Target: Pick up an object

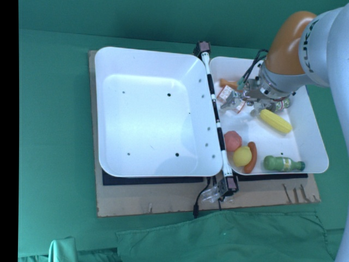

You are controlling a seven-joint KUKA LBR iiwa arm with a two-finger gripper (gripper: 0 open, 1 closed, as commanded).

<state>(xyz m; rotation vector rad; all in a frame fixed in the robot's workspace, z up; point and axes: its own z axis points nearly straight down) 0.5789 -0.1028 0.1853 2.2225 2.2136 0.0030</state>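
My gripper hangs low over the upper left part of the right bin, below the arm's orange band. Just left of it lie a small red and white carton and an orange carrot. A yellow corn cob rests right of the gripper, slanting down to the right. Nearer the front of the bin are a red tomato-like fruit, a yellow lemon, an orange sausage-shaped piece and a green bottle on its side. I see nothing lifted off the bin floor.
The left bin is wide and white, with a few dark specks. A black and white divider bar runs between the bins. Both rest on a cardboard sheet over green cloth. The arm covers the right bin's upper right corner.
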